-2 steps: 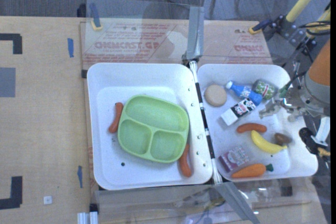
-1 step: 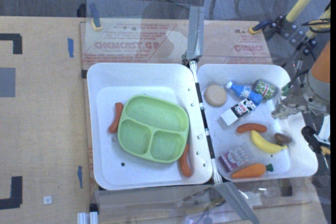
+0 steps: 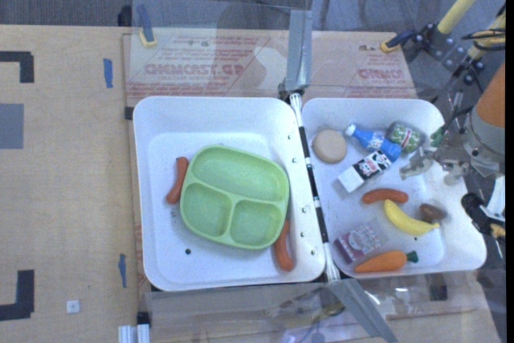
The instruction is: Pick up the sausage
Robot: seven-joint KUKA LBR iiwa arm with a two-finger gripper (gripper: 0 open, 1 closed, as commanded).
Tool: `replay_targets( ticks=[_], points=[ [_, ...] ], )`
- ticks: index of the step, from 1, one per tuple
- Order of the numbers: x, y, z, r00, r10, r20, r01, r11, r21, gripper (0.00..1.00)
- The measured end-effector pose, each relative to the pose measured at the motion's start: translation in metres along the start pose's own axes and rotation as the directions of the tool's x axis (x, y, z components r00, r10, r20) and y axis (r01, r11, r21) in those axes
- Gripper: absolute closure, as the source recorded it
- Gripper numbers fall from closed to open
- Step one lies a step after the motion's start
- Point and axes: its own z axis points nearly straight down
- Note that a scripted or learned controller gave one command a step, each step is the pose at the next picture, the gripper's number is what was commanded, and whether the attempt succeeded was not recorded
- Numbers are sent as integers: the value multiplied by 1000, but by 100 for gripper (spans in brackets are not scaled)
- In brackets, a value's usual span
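An orange-red sausage lies in the right bin, just above a banana. Two more sausages lie in the left bin: one by the left side of the green divided plate, the other at the plate's lower right edge. My gripper hangs over the right side of the right bin, up and to the right of the nearest sausage and apart from it. Nothing shows in its grasp.
The right bin also holds a round bun, a blue bottle, a black-and-white carton, a green packet, a brown lump, a pink packet and a carrot.
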Motion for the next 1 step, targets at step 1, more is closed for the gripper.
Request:
replay_targets(
  ticks=[1],
  points=[
    [49,-5,49,998,69,2,-69,998,0,0]
  ],
)
